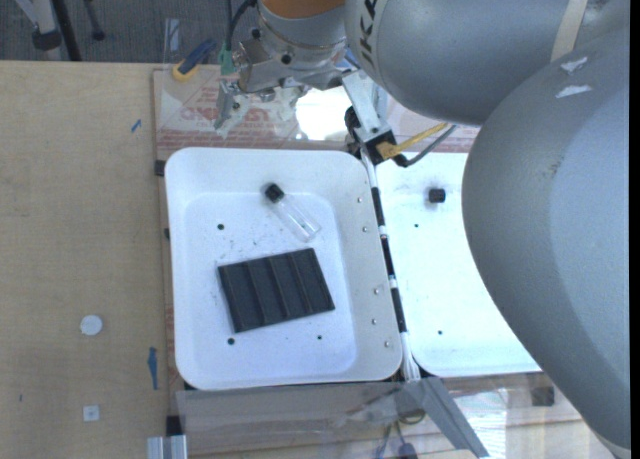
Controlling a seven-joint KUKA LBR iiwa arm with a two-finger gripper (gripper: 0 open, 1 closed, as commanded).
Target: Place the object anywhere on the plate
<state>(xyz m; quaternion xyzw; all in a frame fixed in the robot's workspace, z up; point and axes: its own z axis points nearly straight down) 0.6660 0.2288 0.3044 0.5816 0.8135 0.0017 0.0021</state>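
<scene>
Small clear vial (290,210) with a black cap lay in the left bin (190,347), just beyond the dark ribbed plate (275,290). Tool (228,107) hovered past the bin's far rim; grip state couldn't be told. Risk: the vial rolling or slipping when pinched.

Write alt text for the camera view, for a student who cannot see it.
A grey KUKA arm with an orange band reaches in from the right, its tool above the far edge of the left white bin. That bin holds a dark ribbed rectangular plate and a small clear vial with a black cap; the right bin holds a small black object.
</scene>
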